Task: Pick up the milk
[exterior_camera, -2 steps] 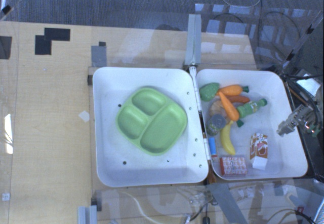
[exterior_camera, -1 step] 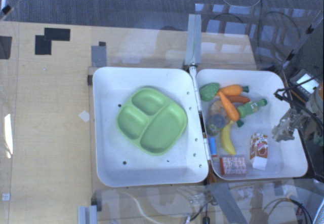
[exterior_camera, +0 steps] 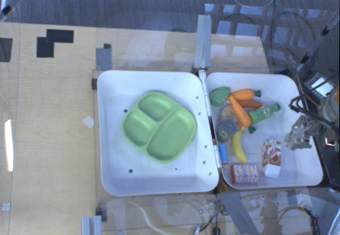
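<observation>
We found the milk [exterior_camera: 271,157] lying in the right bin [exterior_camera: 311,173], toward its front, just beside a red packet [exterior_camera: 245,173]. The gripper [exterior_camera: 299,137] hovered at the bin's right wall, near the carton but apart from it; blur kept us from judging its opening. The arm [exterior_camera: 330,106] ran off the frame.

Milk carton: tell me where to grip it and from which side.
Grip the milk across its long flat sides, coming straight down. It seems to lie flat in the right bin with bare floor either side, and the gripper sits just to its right.
</observation>
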Controlling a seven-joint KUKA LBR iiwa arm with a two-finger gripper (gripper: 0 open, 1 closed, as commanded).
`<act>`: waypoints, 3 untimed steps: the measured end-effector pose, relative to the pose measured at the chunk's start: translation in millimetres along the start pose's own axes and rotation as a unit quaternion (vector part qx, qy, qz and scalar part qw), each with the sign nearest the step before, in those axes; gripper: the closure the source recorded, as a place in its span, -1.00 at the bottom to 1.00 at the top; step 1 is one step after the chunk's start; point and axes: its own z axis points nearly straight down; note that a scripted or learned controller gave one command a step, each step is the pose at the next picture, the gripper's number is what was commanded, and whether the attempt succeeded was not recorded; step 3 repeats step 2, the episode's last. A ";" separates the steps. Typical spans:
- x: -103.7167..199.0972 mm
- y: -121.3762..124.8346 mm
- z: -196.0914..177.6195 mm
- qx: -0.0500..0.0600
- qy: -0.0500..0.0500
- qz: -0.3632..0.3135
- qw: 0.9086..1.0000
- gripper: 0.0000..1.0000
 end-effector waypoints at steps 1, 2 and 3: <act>5.6 32.1 -4.6 0.000 0.000 -0.090 0.996 1.00; 12.5 85.9 -2.3 -0.001 0.001 -0.090 0.996 1.00; 12.5 85.9 -2.3 -0.001 0.001 -0.090 0.996 1.00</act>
